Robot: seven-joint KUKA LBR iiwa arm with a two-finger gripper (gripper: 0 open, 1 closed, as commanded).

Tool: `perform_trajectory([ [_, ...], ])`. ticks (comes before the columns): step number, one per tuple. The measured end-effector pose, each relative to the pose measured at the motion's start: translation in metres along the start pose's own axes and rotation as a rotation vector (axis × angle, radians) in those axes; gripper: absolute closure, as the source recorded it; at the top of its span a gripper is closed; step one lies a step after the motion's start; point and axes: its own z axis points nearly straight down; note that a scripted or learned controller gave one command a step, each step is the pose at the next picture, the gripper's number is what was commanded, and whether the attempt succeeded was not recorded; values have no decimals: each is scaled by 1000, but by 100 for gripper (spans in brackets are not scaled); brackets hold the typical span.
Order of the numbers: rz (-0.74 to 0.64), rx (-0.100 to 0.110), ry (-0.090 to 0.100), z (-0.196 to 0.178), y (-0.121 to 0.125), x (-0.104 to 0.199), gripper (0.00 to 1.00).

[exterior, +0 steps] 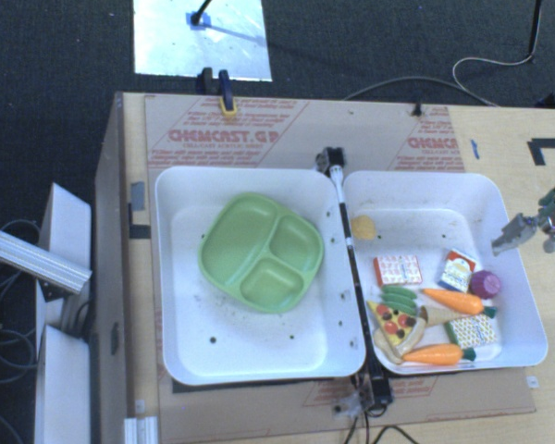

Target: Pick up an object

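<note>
my pincer (516, 233) hangs over the right bin's (416, 188) right rim, whether open or closed i cannot tell. the purple object (485, 283) lies just near-left of it, inside.

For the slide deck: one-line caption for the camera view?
Gripper at right bin's edge, toy foods clustered inside; green divided plate in left bin.

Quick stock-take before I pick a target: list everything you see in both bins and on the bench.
Divided plate: one, green, left bin.
Round piece: one, yellow, right bin, upper left.
Small boxes: three, white and red or green, right bin.
Carrots: two, orange, right bin.
Pizza slice: one, right bin, lower left.
Ball-like piece: one, purple, beside a box.
Gripper: one, grey, above the right bin's right rim.
</note>
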Motion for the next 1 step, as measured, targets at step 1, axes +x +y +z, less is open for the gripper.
perform_trajectory([
  [1,2,6,3,151,15,0,0],
])
